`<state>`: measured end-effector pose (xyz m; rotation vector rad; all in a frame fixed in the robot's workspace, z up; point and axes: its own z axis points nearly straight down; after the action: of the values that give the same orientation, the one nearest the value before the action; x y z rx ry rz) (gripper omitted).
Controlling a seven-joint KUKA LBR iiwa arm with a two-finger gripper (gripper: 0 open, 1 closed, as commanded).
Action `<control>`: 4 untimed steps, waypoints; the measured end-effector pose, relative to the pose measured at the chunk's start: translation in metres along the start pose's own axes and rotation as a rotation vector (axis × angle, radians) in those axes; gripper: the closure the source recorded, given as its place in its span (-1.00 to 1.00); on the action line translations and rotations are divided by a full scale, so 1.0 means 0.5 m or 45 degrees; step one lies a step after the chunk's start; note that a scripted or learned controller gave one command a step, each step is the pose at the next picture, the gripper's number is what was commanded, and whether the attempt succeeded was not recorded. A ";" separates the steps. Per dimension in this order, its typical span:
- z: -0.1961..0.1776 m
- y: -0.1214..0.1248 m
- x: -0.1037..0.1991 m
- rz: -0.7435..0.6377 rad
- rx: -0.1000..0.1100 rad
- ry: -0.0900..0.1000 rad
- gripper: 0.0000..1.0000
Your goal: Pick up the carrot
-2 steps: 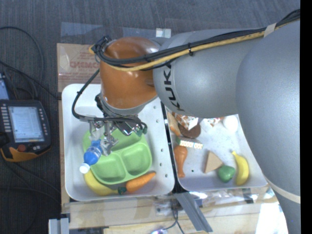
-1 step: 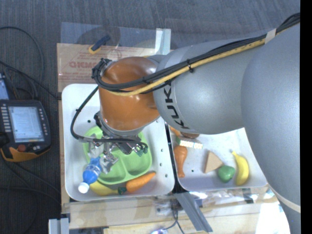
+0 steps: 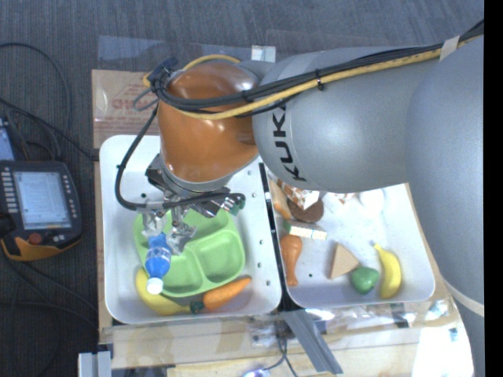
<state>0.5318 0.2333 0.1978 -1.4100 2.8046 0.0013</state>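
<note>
Orange carrot (image 3: 226,292) lies near the left bin's front wall while the pincer (image 3: 174,228), seemingly narrow and empty, hovers over the water bottle (image 3: 158,255), risking the wrong grab.

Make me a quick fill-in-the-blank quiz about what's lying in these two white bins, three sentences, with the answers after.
1. The carrot lies in the ____ bin, at the near edge of the green tray.
2. A small bottle with a ____ label lies on that tray, below the gripper.
3. In the right bin, the banana lies beside a ____ pepper.

Missing words: left; blue; green
</note>
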 end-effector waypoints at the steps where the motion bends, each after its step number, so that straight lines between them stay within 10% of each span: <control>1: -0.019 0.000 -0.002 0.002 0.001 -0.004 1.00; 4: -0.074 -0.002 -0.006 0.010 0.006 -0.013 1.00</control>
<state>0.5345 0.2351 0.2349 -1.3945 2.8001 0.0019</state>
